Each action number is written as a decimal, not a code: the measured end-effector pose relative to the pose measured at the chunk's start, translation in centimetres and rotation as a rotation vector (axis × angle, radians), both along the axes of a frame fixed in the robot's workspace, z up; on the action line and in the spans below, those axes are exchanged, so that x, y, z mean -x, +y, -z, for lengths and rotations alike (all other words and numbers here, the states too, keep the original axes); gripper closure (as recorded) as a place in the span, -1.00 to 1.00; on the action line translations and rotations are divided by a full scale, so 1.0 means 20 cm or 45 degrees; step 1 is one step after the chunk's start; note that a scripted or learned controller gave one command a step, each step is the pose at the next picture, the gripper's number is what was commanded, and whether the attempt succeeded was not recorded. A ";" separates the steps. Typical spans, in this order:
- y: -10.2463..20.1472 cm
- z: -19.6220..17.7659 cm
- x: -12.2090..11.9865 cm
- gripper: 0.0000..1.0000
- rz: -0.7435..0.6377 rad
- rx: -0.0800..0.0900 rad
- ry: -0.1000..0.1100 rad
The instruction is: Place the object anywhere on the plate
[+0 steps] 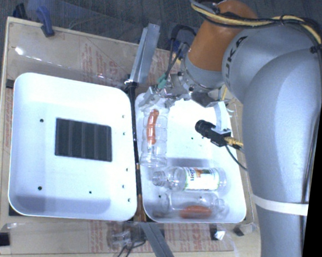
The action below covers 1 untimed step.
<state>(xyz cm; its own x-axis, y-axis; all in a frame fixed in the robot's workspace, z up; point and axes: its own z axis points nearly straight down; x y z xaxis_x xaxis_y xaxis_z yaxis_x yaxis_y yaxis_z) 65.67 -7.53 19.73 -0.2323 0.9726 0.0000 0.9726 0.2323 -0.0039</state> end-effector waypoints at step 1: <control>0.01 -0.05 0.00 1.00 -0.008 0.001 0.004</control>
